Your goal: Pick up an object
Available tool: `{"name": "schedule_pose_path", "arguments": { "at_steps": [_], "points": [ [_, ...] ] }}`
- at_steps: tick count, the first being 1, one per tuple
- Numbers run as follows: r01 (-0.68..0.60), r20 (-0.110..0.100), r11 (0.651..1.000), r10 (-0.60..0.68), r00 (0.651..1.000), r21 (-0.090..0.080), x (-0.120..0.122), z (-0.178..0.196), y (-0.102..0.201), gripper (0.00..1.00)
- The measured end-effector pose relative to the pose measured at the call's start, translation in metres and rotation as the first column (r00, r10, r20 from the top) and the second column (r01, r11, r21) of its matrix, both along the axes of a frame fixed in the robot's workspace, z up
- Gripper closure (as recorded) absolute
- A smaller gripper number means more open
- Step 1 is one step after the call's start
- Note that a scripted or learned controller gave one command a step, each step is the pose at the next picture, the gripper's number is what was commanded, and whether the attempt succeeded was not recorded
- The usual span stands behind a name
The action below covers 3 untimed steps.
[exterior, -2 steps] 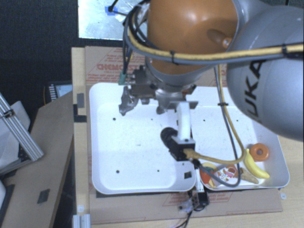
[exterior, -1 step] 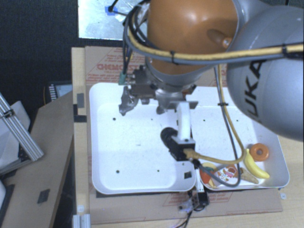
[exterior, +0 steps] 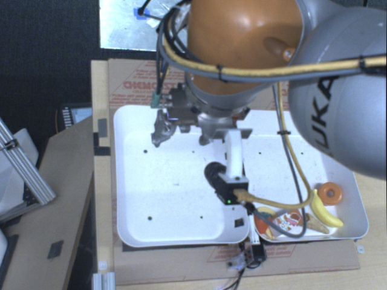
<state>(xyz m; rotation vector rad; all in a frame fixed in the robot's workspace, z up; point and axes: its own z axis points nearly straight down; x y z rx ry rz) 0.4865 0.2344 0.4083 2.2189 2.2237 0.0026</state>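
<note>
Banana [exterior: 321,212] in right bin, well right of gripper [exterior: 181,139]

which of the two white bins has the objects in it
The right bin. A yellow banana and an orange round object lie in its near right corner. The left bin shows bare white floor.

I read the white letters "UK" on the grey arm [exterior: 338,119] at right, and red print starting "CHEM" on the cardboard sheet [exterior: 142,83] behind the bins.
</note>
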Motion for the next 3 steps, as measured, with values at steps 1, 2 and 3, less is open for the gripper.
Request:
{"name": "schedule_pose_path", "arguments": {
  "at_steps": [1, 2, 3],
  "points": [
    [0.000, 0.000, 1.000, 0.000, 1.000, 0.000, 0.000, 0.000, 0.000, 0.00],
    [0.000, 0.000, 1.000, 0.000, 1.000, 0.000, 0.000, 0.000, 0.000, 0.00],
    [-0.002, 0.002, 1.000, 0.002, 1.000, 0.002, 0.001, 0.011, 0.000, 1.00]
  ]
}}
